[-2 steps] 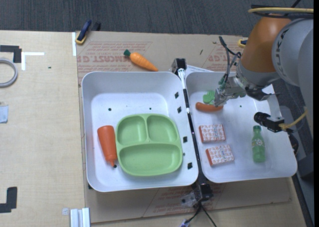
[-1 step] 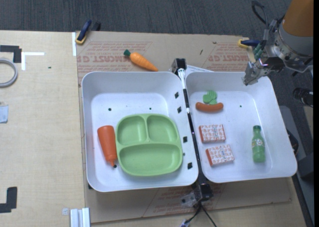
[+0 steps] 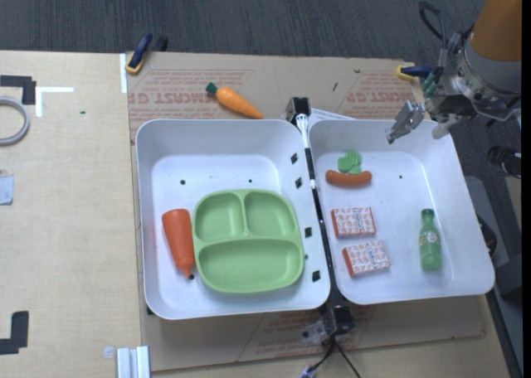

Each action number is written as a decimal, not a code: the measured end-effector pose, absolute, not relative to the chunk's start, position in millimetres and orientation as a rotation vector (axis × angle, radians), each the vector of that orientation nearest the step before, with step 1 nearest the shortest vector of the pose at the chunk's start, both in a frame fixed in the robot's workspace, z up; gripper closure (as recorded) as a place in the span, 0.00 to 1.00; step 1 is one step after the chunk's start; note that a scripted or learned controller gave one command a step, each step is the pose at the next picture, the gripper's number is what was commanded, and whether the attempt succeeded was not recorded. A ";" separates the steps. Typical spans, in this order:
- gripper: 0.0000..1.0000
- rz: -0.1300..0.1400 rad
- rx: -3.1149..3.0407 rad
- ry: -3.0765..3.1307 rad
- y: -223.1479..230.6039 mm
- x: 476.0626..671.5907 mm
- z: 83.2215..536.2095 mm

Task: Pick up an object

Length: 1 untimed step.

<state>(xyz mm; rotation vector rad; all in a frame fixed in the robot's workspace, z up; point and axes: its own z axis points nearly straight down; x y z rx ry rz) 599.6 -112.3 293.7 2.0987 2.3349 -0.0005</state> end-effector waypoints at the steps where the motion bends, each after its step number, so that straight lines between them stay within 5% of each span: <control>1: 0.00 -0.001 2.199 2.243 -66.2 566.1 192.1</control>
